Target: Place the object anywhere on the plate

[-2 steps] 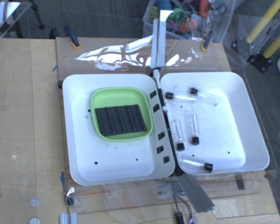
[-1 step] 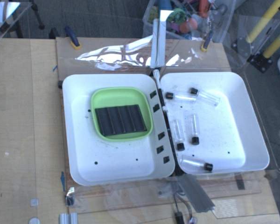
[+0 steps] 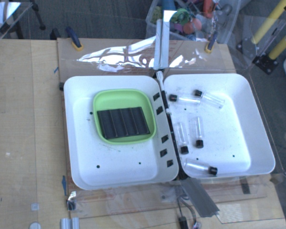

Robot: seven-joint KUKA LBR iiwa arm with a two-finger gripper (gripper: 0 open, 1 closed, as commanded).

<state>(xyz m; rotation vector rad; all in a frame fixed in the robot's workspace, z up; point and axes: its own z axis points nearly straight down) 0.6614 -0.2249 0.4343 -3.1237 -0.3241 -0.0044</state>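
My camera gives me a bright, evenly lit bench, slightly soft all over, with a cool bluish cast. The strongest glare sits on the crinkled plastic sheet (image 3: 133, 56) behind the bins, blown out to white. The left bin (image 3: 81, 161) and right bin (image 3: 248, 147) are nearly overexposed, with faint shadows along their inner walls. The green plate (image 3: 101, 103) casts a thin shadow. The clear vials (image 3: 195, 128) almost vanish against the white.
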